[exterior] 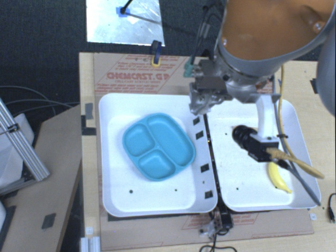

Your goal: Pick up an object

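The gripper (201,103), its opening impossible to tell, hangs above the rim (207,156) between the bins (113,193), so descending there risks striking it, missing both blue plate (157,146) and banana (277,177).

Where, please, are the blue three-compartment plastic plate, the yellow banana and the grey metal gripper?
blue three-compartment plastic plate (156,149): camera view, its middle, where the dividers meet.
yellow banana (277,178): camera view, mid-length of its curved body.
grey metal gripper (198,107): camera view, its lower tip end.

Fixed overhead camera, slanting down, close on left bin (157,193) and right bin (247,193)
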Robot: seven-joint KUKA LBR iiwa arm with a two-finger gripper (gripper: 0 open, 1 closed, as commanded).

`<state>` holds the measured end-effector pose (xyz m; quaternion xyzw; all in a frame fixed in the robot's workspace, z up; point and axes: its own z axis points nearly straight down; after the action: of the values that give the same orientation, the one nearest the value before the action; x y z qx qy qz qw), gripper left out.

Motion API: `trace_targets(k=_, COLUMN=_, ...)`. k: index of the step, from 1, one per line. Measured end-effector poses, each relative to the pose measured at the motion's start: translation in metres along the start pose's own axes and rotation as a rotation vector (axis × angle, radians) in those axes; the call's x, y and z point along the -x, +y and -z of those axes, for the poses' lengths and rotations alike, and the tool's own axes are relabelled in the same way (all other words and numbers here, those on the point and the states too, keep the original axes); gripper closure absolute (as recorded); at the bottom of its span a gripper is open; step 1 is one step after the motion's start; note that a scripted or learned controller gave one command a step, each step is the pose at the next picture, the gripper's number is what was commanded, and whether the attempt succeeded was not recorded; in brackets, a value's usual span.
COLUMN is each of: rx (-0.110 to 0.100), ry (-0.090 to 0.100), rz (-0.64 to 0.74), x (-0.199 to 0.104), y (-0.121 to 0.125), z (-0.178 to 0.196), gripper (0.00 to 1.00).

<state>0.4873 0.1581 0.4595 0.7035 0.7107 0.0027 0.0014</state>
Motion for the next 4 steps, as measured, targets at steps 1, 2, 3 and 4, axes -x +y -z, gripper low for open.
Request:
trace_targets(k=1, rx=0.002, ry=0.000, rz=0.005, x=0.000, y=0.001, z=0.011, gripper=1.00)
trace_targets(k=2, rx=0.005, ry=0.001, rz=0.010, x=0.000, y=0.001, z=0.022, gripper=1.00)
trace_targets(k=3, rx=-0.010, ry=-0.004, rz=-0.013, x=0.032, y=-0.001, z=-0.042, gripper=1.00)
trace_targets(k=4, rx=0.000, ry=-0.001, rz=-0.006, x=0.030, y=0.000, z=-0.027, gripper=1.00)
